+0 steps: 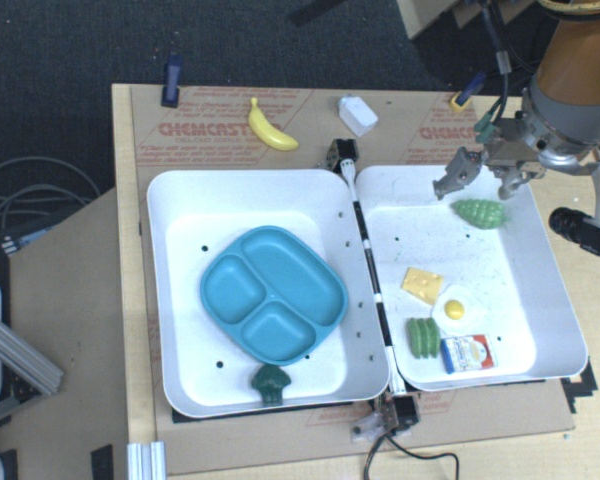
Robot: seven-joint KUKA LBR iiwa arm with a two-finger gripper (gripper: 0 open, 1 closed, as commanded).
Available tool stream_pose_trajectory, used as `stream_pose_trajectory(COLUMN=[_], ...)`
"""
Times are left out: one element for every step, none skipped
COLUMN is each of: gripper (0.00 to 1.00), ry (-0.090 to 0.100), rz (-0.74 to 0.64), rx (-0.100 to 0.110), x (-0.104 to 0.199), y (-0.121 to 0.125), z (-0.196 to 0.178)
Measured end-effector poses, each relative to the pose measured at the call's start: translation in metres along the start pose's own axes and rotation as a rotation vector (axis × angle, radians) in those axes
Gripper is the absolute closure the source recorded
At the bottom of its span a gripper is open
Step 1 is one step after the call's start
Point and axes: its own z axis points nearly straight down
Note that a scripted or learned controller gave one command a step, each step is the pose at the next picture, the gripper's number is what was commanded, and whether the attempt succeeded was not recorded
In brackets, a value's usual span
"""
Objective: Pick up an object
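Note:
My gripper (483,180) hangs over the back of the right bin (555,298), open, its two grey fingers spread with nothing between them. Just below and right of the fingertips lies a light green bumpy toy (479,213). Nearer the front of that bin sit a yellow cheese wedge (422,285), a fried egg (453,311), a green pea pod (423,336) and a small red and white carton (467,353).
The left bin (170,228) holds a blue divided plate (271,292) and a dark green broccoli piece (271,381) at its front edge. On the cardboard behind the bins lie a yellow banana (270,128), a white block (358,115) and a blue clip (171,78).

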Motion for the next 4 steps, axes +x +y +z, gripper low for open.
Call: stream_pose_trajectory(gripper=[0.0,0.0,0.0,1.0], ry=[0.0,-0.002,0.001,0.0], rz=[0.002,0.001,-0.001,0.0], rx=[0.002,-0.002,0.001,-0.001], x=[-0.064,-0.119,-0.062,-0.062], y=[0.02,0.071,0.079,0.079], z=[0.143,0.182,0.2,0.189])
